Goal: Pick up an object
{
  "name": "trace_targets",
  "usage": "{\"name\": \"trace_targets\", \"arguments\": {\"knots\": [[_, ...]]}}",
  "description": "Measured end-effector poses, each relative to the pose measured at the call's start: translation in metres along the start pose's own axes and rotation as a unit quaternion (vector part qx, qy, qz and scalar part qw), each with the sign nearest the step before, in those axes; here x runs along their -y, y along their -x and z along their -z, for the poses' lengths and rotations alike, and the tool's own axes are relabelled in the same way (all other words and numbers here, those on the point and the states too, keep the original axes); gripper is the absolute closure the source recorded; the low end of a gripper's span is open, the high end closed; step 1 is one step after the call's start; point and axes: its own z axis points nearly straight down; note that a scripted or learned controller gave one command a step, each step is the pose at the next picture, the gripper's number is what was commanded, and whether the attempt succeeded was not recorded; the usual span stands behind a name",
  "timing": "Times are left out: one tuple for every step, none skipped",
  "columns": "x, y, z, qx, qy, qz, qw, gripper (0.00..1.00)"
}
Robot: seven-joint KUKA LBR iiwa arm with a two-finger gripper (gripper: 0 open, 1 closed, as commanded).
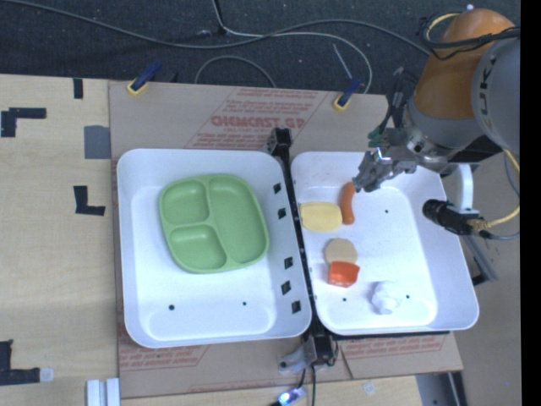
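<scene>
You are looking down on a pale wooden bench [51, 252] with a sheet of brown cardboard [254, 121] lying under two shallow white bins, and dark carpet with black cables running along the top. In the left bin [144, 311] a green divided plate [213, 222] is sitting slightly tilted toward the upper middle, well apart from everything else.

Moving right across the black clips at the seam, the right bin [439, 294] is holding the loose objects. A yellow piece [321, 216] is lying near its left wall, touching an orange carrot-like stick [347, 203] just beside it. Below them a tan round piece [340, 249] is resting against a small red-orange block [343, 273], and a small white object [385, 297] is sitting nearer the front edge.

The gripper [368, 176] is hanging just above and right of the orange stick's upper end; you cannot tell how its claw is set, and nothing is visibly between its tips. The grey arm with its orange band [461, 57] is reaching in from the right.
</scene>
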Motion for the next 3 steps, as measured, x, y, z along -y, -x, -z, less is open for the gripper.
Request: {"name": "trace_targets", "arguments": {"knots": [[-0.005,-0.053,-0.017,-0.001,-0.003,0.002,1.0000,1.00],[-0.011,-0.110,-0.029,-0.001,-0.004,0.003,1.0000,1.00],[-0.012,-0.163,-0.018,-0.001,-0.003,0.003,1.0000,1.00]]}}
